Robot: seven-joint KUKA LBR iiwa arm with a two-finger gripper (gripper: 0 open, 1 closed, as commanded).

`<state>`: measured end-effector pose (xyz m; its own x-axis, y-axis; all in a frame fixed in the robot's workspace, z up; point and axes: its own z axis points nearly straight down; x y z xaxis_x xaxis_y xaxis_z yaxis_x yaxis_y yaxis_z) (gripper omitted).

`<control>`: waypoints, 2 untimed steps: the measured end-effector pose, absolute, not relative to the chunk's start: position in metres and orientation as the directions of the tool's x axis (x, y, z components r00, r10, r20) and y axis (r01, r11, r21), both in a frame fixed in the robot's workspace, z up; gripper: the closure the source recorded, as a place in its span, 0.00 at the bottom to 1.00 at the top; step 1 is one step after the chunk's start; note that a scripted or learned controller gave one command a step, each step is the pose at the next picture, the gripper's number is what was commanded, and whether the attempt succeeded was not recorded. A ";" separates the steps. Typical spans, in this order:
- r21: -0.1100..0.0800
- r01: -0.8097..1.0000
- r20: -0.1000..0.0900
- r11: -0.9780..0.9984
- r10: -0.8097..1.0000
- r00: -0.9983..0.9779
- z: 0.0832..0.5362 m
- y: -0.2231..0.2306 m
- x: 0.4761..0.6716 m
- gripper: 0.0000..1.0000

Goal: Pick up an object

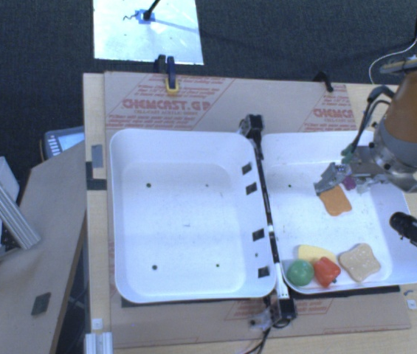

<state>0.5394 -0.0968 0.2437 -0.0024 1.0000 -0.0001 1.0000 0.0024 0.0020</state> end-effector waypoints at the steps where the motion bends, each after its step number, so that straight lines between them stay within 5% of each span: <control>1: 0.005 1.000 0.000 0.004 1.000 -0.004 0.255 -0.097 0.540 1.00; 2: 0.021 1.000 0.000 0.008 1.000 -0.008 0.428 -0.056 0.519 1.00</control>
